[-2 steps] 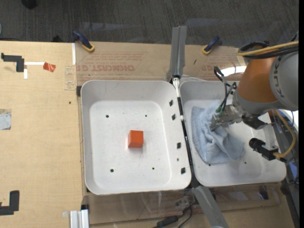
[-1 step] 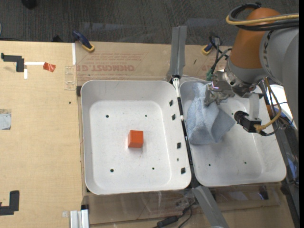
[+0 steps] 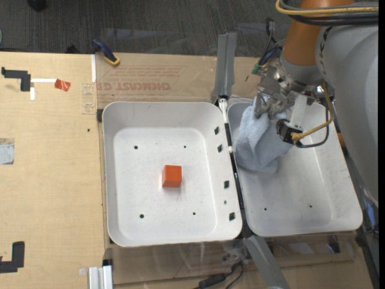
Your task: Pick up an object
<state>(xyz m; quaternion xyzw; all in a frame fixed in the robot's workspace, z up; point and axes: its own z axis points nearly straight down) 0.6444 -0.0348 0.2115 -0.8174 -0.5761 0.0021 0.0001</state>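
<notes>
A pale blue cloth (image 3: 257,146) hangs bunched at the back left of the right bin (image 3: 313,209). Its top edge is drawn up into my gripper (image 3: 263,109), which is shut on it. The cloth's lower folds drape down against the bin's left wall. The grey arm with its orange band (image 3: 307,38) comes in from the upper right, above the bin's back edge. A small red block (image 3: 172,176) lies near the middle of the left bin (image 3: 120,161), well apart from the gripper.
A divider with black clips (image 3: 228,155) separates the two bins. A cable loop (image 3: 313,134) hangs from the wrist over the right bin. Cardboard (image 3: 48,161) covers the bench to the left, with a small red tag (image 3: 62,85) and a blue-yellow clamp (image 3: 106,52).
</notes>
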